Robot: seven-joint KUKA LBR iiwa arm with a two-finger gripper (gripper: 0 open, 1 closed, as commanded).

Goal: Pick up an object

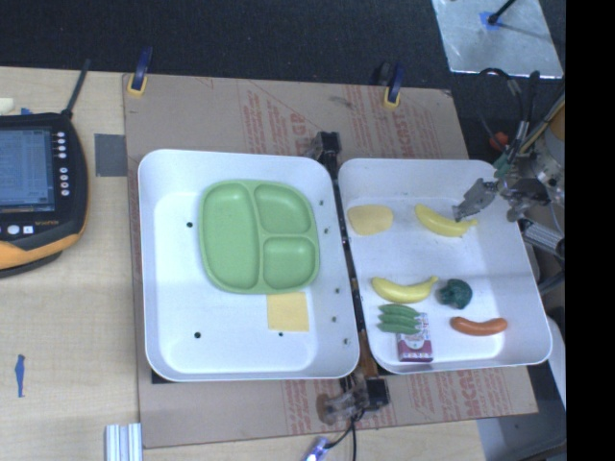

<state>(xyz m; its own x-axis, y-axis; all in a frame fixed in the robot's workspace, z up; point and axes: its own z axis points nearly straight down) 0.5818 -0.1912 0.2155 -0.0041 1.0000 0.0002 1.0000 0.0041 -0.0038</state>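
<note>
I hover the tool [471,203], its grip state unreadable to me, beside the far curved yellow plastic banana [441,222], so I would centre over its middle before descending.

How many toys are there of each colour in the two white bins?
Yellow: 4 (upper banana, lower banana, pale round piece, flat square)
Green: 3 (divided plate, pea pods, broccoli)
Orange-red: 1 (sausage)
Red and white: 1 (small carton)
Total: 9
</note>
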